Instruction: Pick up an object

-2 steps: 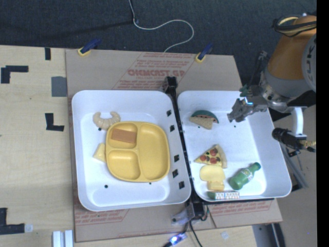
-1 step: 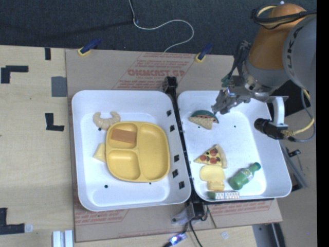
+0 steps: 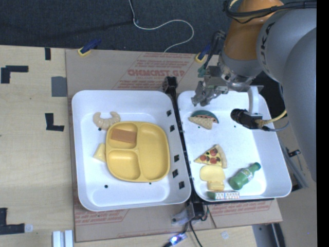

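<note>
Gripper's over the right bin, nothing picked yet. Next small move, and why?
Probably ease straight down and slightly toward the bin's near side. The gripper hovers at the far edge of the right bin, just above the taco, with nothing held. That is the nearest item; the pizza slice lies farther off.

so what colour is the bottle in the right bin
Green bottle, seen in the camera view, near the bin's front right corner.
</note>
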Action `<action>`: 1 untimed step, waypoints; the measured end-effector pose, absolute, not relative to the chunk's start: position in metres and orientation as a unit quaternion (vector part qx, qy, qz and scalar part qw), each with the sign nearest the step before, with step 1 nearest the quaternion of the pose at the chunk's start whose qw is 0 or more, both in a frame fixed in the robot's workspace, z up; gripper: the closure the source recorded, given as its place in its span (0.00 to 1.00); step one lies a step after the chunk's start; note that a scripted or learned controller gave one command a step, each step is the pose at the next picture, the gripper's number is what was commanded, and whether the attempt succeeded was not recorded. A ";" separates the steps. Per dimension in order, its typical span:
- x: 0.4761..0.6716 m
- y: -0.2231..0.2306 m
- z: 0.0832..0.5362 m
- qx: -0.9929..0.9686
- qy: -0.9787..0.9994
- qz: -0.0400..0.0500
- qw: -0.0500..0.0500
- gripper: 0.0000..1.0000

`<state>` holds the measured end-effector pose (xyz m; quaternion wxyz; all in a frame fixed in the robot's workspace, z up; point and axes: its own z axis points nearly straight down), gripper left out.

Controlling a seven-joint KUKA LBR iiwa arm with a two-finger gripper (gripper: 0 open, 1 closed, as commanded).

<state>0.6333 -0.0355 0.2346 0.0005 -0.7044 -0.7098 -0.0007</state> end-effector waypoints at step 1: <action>0.645 0.009 0.236 -0.705 -0.709 0.000 0.001 1.00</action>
